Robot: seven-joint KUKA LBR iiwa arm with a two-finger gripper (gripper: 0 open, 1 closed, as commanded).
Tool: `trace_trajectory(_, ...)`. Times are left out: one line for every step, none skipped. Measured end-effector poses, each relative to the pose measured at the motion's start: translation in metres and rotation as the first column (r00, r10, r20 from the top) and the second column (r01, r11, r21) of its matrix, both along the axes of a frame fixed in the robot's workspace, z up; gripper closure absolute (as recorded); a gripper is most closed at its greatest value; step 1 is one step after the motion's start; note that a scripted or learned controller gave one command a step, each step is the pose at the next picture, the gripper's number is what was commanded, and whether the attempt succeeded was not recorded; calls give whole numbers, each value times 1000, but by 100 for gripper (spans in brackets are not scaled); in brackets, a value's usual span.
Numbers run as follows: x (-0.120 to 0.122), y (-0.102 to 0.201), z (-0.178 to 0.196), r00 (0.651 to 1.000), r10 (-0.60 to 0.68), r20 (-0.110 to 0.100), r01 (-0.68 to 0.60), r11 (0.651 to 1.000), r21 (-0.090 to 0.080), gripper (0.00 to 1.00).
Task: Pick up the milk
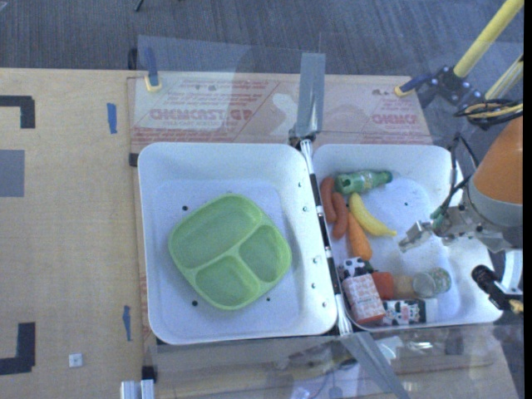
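arm (504, 181): orange band | grey wrist | black cable | metallic tool (416, 236)

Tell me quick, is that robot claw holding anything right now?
Gripper: nothing shows between its fingers; it hangs over the right bin, apart from the milk carton. Open or shut cannot be told.

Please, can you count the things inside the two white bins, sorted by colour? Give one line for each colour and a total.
Green: 2, the plate and the bottle
Orange: 3 carrots
Yellow: 1 banana
Black and white: 2 milk cartons
Red and white: 1 box
Clear: 1 jar
Total: 10
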State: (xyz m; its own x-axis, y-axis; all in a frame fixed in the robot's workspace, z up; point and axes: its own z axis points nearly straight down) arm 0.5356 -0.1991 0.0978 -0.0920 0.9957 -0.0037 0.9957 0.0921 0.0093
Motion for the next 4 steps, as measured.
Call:
trace_trajectory(-49,-15,-8,999,40,2,-40,999,13,0)
trace_trajectory(-50,-20,0,999,35,4,-35,999,3,100)
trace_trajectory(-49,-16,0,999,40,1,-40,999,10,0)
trace_trajectory(-54,11,-11,980,-199,-2,199,980,2,0)
